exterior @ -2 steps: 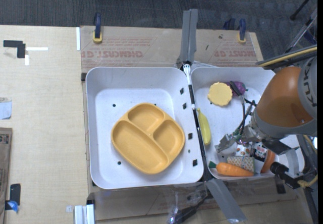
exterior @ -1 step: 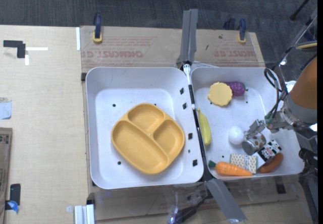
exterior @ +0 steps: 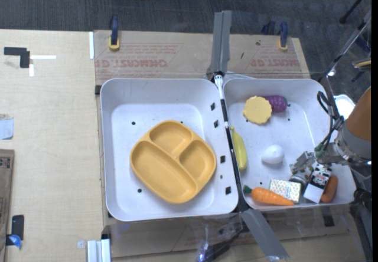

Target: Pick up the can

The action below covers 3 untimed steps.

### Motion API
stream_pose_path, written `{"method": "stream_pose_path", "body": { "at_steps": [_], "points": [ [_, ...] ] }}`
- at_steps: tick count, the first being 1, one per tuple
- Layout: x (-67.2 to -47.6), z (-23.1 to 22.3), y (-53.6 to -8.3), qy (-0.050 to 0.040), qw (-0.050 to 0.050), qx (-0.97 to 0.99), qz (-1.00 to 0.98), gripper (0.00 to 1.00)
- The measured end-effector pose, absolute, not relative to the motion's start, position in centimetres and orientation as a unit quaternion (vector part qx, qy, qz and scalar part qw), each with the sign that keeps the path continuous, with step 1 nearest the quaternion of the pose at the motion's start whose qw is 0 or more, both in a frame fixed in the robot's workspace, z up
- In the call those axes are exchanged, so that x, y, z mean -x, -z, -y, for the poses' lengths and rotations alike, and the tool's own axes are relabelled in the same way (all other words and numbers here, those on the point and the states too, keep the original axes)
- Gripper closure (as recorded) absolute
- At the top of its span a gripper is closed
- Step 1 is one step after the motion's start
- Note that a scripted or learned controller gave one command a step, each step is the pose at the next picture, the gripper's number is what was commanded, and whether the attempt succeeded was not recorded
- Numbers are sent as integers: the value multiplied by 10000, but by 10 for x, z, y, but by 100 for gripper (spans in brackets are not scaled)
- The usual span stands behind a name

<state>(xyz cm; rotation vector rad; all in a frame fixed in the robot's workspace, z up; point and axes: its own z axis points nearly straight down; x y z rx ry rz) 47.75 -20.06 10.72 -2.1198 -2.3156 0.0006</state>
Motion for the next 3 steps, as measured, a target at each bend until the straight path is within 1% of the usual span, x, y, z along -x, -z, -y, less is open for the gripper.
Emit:
{"method": "stream_pose_path", "body": {
  "at_steps": [1,2,3],
  "points": [
    [-477,160,-91,-6,13,7472,6646,0],
    [-478,160,-99,-5,13,7481,6636,100],
    [-499,92,-222,-19,4,8059,5921,100]
  ]
}}
